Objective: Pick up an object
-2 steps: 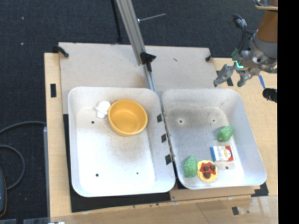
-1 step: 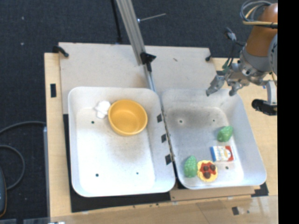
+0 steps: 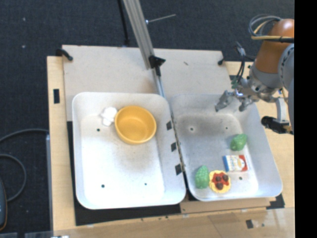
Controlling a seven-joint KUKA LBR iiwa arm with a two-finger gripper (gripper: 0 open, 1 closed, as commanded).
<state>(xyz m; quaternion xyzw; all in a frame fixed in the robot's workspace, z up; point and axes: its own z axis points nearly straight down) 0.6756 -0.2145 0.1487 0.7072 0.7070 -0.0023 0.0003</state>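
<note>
Objects in right bin (image 3: 265,148), small carton (image 3: 235,163) label unreadable, tool (image 3: 233,102) open, holding nothing

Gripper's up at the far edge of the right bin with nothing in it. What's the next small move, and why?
Probably bring the gripper toward the near side of the right bin to hover over the green lump. It is the closest item and sits apart from the small carton, so it looks easiest to reach.

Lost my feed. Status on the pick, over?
Gripper open, nothing held, above right bin's far edge. Nearest: green lump, untouched. Path clear.
</note>
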